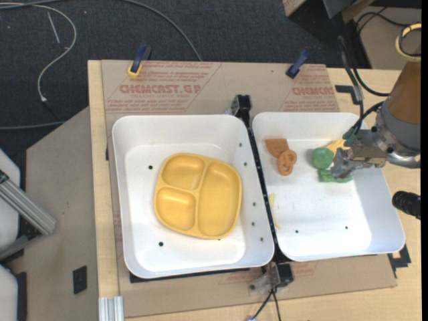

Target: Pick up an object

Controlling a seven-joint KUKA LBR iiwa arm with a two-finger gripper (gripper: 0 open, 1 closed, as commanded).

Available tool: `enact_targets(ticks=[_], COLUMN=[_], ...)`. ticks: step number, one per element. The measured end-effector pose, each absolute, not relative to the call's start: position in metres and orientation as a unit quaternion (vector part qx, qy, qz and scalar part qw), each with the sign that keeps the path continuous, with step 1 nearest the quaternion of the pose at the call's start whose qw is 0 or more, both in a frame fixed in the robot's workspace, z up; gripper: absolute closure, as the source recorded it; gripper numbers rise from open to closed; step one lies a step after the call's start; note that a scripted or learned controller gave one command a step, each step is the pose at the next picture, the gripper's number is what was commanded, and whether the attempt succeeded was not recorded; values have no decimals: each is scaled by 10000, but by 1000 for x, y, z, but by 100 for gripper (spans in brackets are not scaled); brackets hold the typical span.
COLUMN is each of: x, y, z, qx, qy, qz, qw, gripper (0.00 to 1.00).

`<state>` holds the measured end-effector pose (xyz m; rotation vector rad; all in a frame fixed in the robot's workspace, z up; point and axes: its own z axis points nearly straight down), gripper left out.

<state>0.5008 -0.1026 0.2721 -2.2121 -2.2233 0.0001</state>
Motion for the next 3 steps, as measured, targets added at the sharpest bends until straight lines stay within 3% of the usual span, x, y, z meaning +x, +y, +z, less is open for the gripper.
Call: enact_targets(ticks=[3], x=[513], y=[53], z=[251], qx=[-7050], qy=[-7092], qz=[7], qw=[29], gripper=[100])
